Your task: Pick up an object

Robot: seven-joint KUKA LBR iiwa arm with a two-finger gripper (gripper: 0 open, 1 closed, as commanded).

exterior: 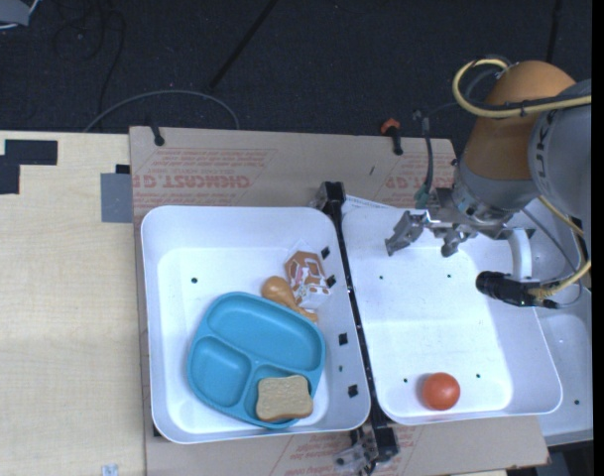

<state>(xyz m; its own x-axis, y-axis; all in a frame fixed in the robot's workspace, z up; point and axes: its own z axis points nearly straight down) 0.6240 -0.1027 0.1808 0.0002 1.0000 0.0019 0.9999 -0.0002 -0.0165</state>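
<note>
Nothing is held by gripper (pixel 426 236), fingers seemingly spread apart; approach step; descent onto tomato (pixel 440 391) is likely needed next.

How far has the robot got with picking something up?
Nothing looks picked up yet. The gripper is over the back of the right bin, its fingers spread with nothing between them. The red ball lies at that bin's near edge, apart from the gripper. The blue tray, the bread slice on it and the snacks lie in the left bin. Reaching, gripping and lifting are all left.
</note>
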